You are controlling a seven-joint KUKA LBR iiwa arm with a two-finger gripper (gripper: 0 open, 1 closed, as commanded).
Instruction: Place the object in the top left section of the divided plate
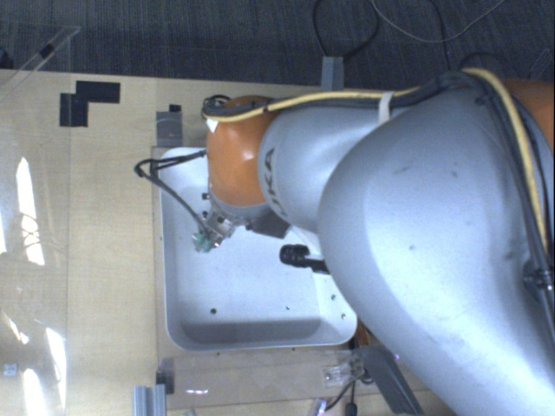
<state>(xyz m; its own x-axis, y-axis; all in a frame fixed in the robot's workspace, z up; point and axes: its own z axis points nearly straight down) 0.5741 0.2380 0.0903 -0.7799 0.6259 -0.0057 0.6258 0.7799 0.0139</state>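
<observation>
Over the white bin (pixel 260 319) the grey arm (pixel 416 215) blocks most of the view. Its gripper (pixel 208 237) looks small and blurred, with something greenish at its tip; any plate is hidden.

A bulky grey arm (pixel 416 232) is filling the right and centre of the frame, its smooth rounded shells catching a soft sheen. An orange band (pixel 238 163) is wrapping the segment near centre-left, with dark lettering showing beside it. A yellow cable (pixel 347 100) is running along the top edge, and black cables (pixel 165 176) are looping out at the left.
</observation>
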